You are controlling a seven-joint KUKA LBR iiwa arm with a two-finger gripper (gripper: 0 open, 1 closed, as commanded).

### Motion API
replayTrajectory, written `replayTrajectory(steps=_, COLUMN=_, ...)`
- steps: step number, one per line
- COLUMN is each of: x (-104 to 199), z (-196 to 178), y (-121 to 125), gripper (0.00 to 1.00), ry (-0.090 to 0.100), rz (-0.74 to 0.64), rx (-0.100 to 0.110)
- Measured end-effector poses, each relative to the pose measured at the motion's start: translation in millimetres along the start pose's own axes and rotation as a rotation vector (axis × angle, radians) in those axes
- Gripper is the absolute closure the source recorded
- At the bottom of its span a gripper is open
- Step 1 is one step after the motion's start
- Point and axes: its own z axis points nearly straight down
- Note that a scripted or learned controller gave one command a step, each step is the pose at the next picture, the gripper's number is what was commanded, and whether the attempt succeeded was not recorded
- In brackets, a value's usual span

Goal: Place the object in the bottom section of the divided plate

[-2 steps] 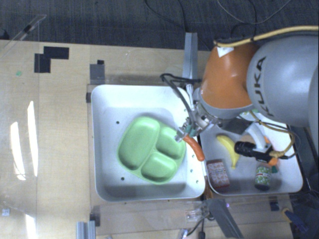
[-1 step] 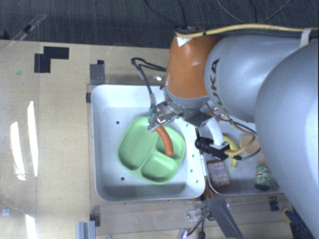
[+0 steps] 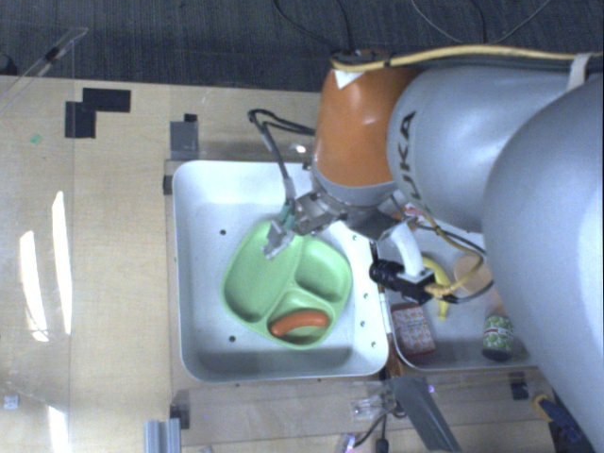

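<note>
A green divided plate (image 3: 253,283) lies in the left white bin (image 3: 203,253). An orange-red sausage-shaped object (image 3: 299,324) rests in the plate's bottom section, nearest the bin's front wall. My gripper (image 3: 280,235) hangs over the plate's upper edge, well above and apart from the sausage. Nothing shows between its fingertips. The arm's orange band (image 3: 354,121) and grey body cover the bin's back right corner.
The right bin (image 3: 453,352) holds a yellow banana-like item (image 3: 438,281), a tan piece (image 3: 469,270), a dark red packet (image 3: 413,328) and a small green-topped bottle (image 3: 496,336). Black cables (image 3: 269,135) loop down to the gripper. Wooden bench surface spreads to the left.
</note>
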Motion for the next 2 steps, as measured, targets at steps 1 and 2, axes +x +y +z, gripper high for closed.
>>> replayTrajectory(steps=1, x=17.8, z=114.5, y=-43.6, gripper=0.00, ry=0.000, rz=0.062, rx=-0.013)
replayTrajectory(steps=2, x=-36.3, z=-18.1, y=-31.8, gripper=0.00, ry=-0.002, rz=-0.234, rx=-0.004)
